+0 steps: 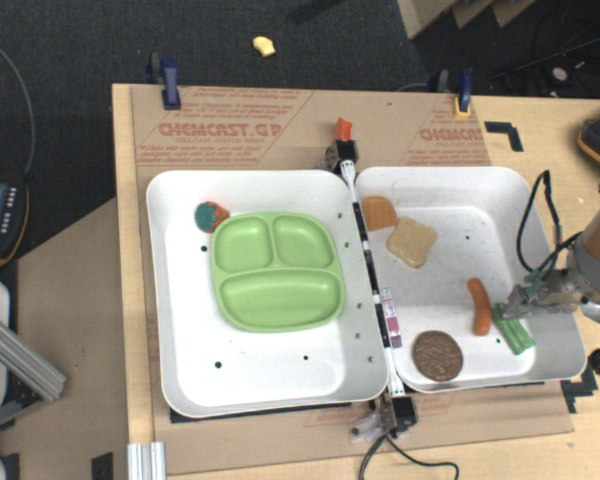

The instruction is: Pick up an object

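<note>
Dark carpet surrounds a bench topped with brown cardboard (280, 128), on which two shallow white bins sit side by side, seen from above at a slant. Blue clamps (168, 80) hold the cardboard at its far edge.

In the left bin (180, 348) lies a light green divided plate (277, 271) with three compartments. A small round toy in teal and red (212, 215) rests just beside the plate's far left corner.

Within the right bin (450, 193) are several toy foods. An orange-brown piece (379, 213) sits near the far left corner, with a tan slice like bread (411, 241) just beside it. Closer to the near edge are a brown round patty (437, 355), an orange-red sausage (480, 306) and a green piece (517, 336) near the right wall.

From the right, the robot's gripper (525, 303) reaches over the right bin, low, just above the green piece and beside the sausage. Whether it grips anything cannot be told from this angle. A black cable (528, 218) loops up behind it.
</note>
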You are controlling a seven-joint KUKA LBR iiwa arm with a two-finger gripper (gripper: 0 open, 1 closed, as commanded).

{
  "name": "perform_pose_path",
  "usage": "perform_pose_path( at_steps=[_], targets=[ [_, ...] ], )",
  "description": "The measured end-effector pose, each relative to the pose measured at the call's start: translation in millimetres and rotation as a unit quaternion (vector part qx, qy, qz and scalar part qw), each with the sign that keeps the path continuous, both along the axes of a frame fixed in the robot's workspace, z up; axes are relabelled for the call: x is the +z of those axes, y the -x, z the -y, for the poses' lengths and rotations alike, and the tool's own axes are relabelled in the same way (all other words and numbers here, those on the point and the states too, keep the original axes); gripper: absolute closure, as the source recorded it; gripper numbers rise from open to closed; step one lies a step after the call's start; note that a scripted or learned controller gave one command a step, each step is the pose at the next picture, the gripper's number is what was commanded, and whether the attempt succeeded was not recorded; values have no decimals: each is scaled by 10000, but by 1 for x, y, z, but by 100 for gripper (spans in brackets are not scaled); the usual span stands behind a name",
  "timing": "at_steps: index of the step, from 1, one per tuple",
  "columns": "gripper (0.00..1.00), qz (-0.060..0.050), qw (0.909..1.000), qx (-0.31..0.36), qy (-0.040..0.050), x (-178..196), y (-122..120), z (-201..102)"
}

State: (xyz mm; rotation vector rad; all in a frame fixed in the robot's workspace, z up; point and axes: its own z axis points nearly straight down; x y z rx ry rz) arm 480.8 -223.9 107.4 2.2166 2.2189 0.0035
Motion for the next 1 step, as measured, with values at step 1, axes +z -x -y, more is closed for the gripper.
perform_pose_path(
  at_steps=[1],
  targets=[
    [0, -13, 10000, 0, -12, -1, 1, -1]
  ],
)
